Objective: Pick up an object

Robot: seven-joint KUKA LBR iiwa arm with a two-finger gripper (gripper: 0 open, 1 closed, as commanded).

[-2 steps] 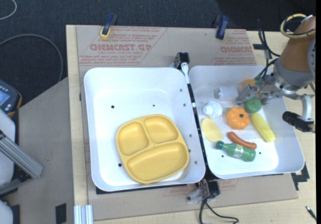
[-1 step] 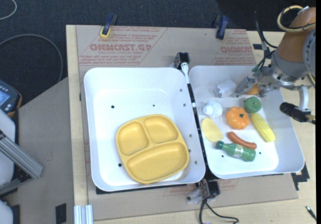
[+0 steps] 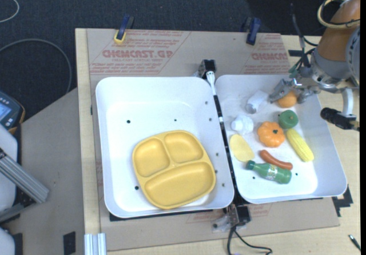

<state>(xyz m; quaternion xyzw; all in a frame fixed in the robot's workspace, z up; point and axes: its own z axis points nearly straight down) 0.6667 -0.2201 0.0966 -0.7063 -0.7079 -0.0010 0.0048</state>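
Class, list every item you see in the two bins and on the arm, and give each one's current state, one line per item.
End effector: low over the right bin's far side, at a small orange object.
Yellow divided plate: upright in the left bin, compartments bare.
Green bottle: lying on its side.
Toy corn: lying flat.
Toy pumpkin: upright, stem up.
Sausage: lying flat.

Yellow divided tray (image 3: 173, 169) in left bin (image 3: 114, 99) (lying flat).
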